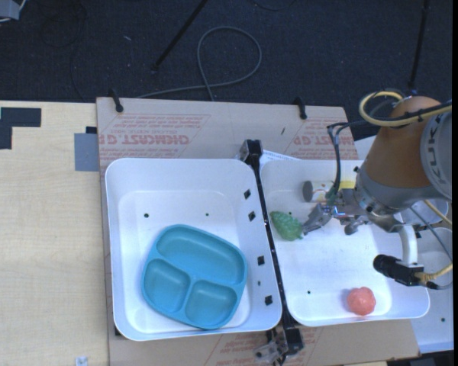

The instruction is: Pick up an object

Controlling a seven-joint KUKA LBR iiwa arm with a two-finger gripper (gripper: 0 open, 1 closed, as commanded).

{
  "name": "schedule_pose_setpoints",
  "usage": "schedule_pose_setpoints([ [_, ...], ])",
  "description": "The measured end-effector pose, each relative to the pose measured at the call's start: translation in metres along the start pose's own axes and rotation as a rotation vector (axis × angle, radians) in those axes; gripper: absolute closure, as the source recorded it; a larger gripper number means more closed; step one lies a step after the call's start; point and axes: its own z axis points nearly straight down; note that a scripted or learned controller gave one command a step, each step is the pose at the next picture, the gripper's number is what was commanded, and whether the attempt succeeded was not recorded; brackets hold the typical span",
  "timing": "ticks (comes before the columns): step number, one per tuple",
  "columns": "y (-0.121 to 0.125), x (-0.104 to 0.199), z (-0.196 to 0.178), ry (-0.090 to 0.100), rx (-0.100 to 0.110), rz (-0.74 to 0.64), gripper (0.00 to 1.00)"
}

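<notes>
In the right bin [305, 311], open floor is left between the green object [285, 226] and the pink ball [360, 300]. The left bin [130, 181] is largely taken by a blue tray [194, 276].

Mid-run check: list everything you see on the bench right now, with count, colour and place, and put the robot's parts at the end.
Bins: 2, white, side by side on the bench; left bin, right bin.
Divided tray: 1, blue, three compartments, lying in the left bin.
Green object: 1, green, lumpy, in the right bin by its left wall, just beside the end effector.
Pink ball: 1, pinkish red, in the right bin near its front edge.
Small grey object: 1, grey, at the back of the right bin; too small to identify.
Arm: 1, grey with orange band, reaching in over the right bin.
End effector: 1, dark metal, low over the right bin.
</notes>
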Motion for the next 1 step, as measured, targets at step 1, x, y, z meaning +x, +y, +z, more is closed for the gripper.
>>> schedule_pose_setpoints([
  [1,-0.0062,0.0097,0.0546,0.001,0.001,0.002,0.0],
])
